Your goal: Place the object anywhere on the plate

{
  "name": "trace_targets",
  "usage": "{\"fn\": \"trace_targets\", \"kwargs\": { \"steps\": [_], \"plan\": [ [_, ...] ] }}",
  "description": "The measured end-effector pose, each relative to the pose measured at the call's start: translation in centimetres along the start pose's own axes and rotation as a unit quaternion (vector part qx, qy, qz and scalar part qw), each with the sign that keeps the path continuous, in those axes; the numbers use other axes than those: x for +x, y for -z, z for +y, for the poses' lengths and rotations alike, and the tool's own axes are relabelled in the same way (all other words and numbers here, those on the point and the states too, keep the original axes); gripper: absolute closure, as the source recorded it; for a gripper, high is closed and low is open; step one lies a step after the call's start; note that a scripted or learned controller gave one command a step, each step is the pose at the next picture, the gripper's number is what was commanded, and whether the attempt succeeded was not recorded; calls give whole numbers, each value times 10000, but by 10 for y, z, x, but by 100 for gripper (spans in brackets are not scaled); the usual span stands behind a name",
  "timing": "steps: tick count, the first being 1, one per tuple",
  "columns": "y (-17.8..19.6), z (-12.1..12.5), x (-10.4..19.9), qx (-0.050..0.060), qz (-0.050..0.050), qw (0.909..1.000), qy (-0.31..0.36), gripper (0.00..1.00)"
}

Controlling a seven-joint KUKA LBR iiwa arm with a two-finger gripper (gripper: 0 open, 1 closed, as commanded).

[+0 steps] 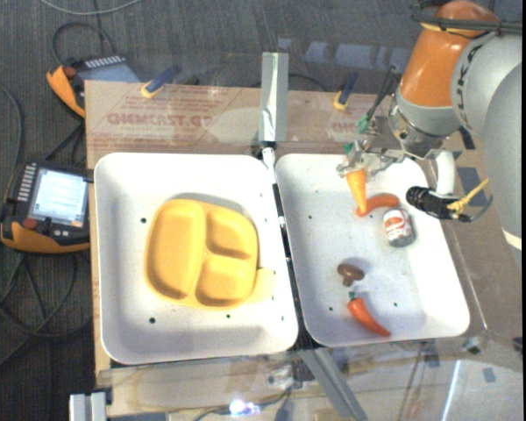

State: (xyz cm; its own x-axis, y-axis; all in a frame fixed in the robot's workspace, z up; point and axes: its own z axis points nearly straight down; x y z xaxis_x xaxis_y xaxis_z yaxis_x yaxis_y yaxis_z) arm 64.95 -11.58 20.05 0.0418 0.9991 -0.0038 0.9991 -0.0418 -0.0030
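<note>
Arm's gripper (358, 160) sits at the far edge of the right white bin (438, 323), directly over a small orange cone-shaped carrot toy (357, 187), whose wide top reaches up to the fingers. Can't tell whether the fingers are closed on it or just hovering around it; metal linkage clutters that spot. Target, the yellow sectioned plastic plate (204, 253), lies in the left white bin (123, 323), well apart from the gripper and across the divider between the bins. Other stuff in the right bin relative to the gripper: an orange curved sausage-like piece (381, 203) just beside the carrot, a small red-and-white can (398, 227) a bit nearer the camera, a brown mushroom toy (350, 272) and an orange pepper with green stem (366, 316) further toward the near rim. My read is the step is grasp/lift: confirm the carrot comes up with the fingers before traversing, lift straight so it clears the sausage piece and the bin wall, then release low over any plate compartment. Fingertip contact is hidden and the carrot's top is partly masked. Desk surface mostly covered by bins.
</note>
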Motion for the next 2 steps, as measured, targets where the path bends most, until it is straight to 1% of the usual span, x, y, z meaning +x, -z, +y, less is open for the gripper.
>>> {"fn": "trace_targets", "kwargs": {
  "steps": [1, 2],
  "plan": [
    [9, 14, 109, -7, 13, 9933, 1155, 100],
    [-17, -28, 190, -2, 17, 9829, 1841, 100]
  ]
}}
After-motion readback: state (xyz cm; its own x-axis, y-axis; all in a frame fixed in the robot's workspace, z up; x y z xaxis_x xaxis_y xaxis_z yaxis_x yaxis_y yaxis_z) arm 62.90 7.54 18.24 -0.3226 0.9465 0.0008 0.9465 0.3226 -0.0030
